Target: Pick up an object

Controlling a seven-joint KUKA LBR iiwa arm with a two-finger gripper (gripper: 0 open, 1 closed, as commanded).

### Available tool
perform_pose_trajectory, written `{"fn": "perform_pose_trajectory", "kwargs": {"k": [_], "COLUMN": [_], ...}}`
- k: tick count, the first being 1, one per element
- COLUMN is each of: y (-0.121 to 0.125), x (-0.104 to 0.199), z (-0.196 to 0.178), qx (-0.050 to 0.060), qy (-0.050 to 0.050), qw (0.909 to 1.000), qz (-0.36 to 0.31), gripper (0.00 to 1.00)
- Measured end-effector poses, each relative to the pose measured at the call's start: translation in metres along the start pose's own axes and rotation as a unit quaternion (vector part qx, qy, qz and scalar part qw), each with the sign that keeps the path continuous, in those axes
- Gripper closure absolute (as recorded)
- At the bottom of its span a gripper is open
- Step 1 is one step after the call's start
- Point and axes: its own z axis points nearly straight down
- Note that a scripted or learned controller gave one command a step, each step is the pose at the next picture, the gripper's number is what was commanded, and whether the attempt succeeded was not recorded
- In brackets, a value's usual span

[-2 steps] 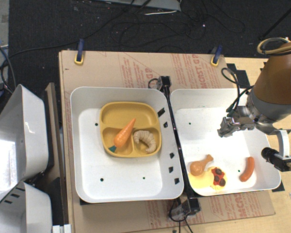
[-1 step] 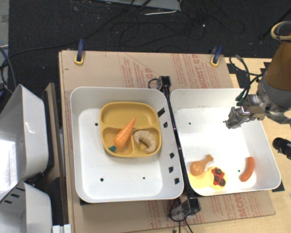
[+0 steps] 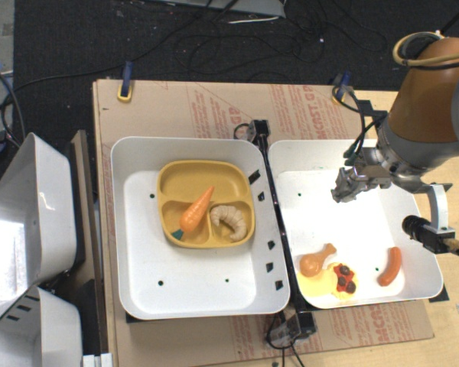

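Note:
In the right bin (image 3: pixel 321 167) lie a toy chicken drumstick (image 3: pixel 317 261), a yellow piece with red and dark bits (image 3: pixel 338 280) and an orange-red sausage (image 3: pixel 390 266), all near its front wall. My gripper (image 3: pixel 346 186) hangs over the middle of that bin, well behind these toys, with nothing seen between its fingers. The left bin (image 3: pixel 130 205) holds a yellow divided plate (image 3: pixel 168 178) with a toy carrot (image 3: pixel 196 209) and a pale shrimp (image 3: pixel 229 220) in it.
A black divider (image 3: pixel 269 197) runs between the two bins. Both bins sit on a cardboard sheet (image 3: pixel 183 105) with clamps at its back edge. White containers (image 3: pixel 30 205) stand off the bench at the left. Cables lie on the dark floor behind.

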Motion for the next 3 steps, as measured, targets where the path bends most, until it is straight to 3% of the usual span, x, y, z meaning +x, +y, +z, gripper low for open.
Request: {"fn": "perform_pose_trajectory", "kwargs": {"k": [3], "y": [0.027], "x": [0.159], "z": [0.018], "qx": [0.0], "qy": [0.0], "qw": [1.0], "qz": [0.0], "gripper": [1.0]}}
